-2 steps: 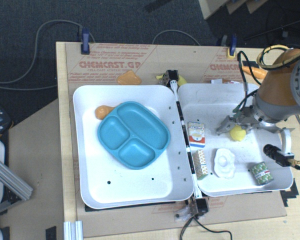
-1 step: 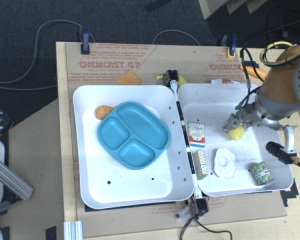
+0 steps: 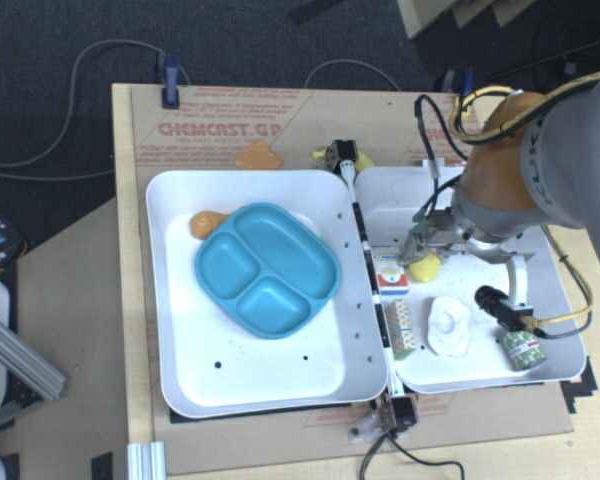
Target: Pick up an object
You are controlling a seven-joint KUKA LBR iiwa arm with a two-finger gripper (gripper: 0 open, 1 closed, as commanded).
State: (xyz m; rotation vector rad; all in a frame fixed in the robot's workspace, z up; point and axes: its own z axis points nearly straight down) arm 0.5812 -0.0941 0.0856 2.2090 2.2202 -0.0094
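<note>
My gripper (image 3: pixel 421 243) is low over the left part of the right bin (image 3: pixel 550 268), under the grey arm with its orange band. A small yellow object (image 3: pixel 427 266) lies right below the gripper, touching or nearly touching it; I cannot see it clamped. A white crumpled object (image 3: pixel 448 326) lies in front of it. Along the bin's left wall sit a small red and white box (image 3: pixel 392 279) and a patterned packet (image 3: pixel 401 327). A green can-like thing (image 3: pixel 523 349) lies at the front right corner.
The left bin (image 3: pixel 180 348) holds a blue divided plate (image 3: pixel 268 268) and an orange piece (image 3: pixel 206 224) at the plate's back left. On the bench behind the bins lie an orange lump (image 3: pixel 257 155) and a yellow and black item (image 3: pixel 340 153).
</note>
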